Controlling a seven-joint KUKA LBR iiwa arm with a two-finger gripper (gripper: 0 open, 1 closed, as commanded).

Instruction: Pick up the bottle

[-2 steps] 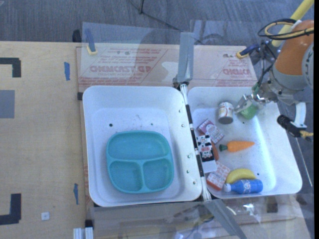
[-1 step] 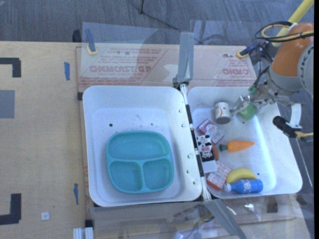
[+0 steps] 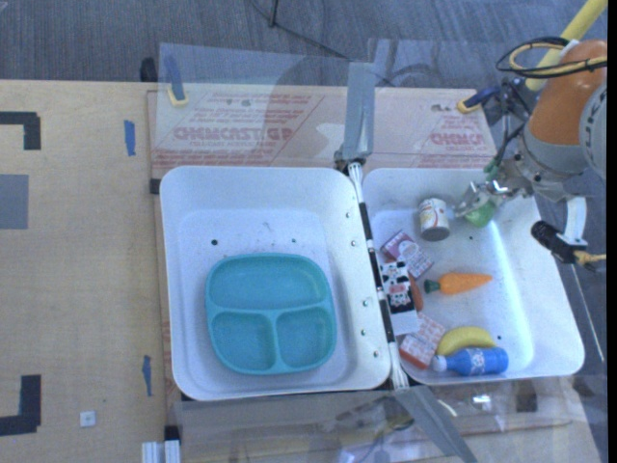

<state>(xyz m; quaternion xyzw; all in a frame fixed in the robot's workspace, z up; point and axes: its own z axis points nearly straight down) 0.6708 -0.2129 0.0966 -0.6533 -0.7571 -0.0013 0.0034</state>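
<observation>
While the blue bottle (image 3: 474, 361) lies on its side at about five o'clock in the right bin (image 3: 540, 297), its white cap pointing left, nothing is touching it. A yellow banana (image 3: 467, 338) rests just beside it at twelve o'clock, and a red-and-white carton (image 3: 422, 343) sits close at ten o'clock. Farther up lie an orange carrot (image 3: 461, 283), some small printed boxes (image 3: 400, 270) along the divider and a tipped can (image 3: 433, 219). The end effector (image 3: 485, 199) hovers at the bin's one o'clock corner over a green object (image 3: 477, 213), well apart from the bottle; whether it is spread or pressed together cannot be told. The left bin (image 3: 183, 210) holds a teal divided tray (image 3: 271, 312). The approach seems barely begun: next, the arm likely must travel toward five o'clock and descend across the bottle's body, clear of the banana.
</observation>
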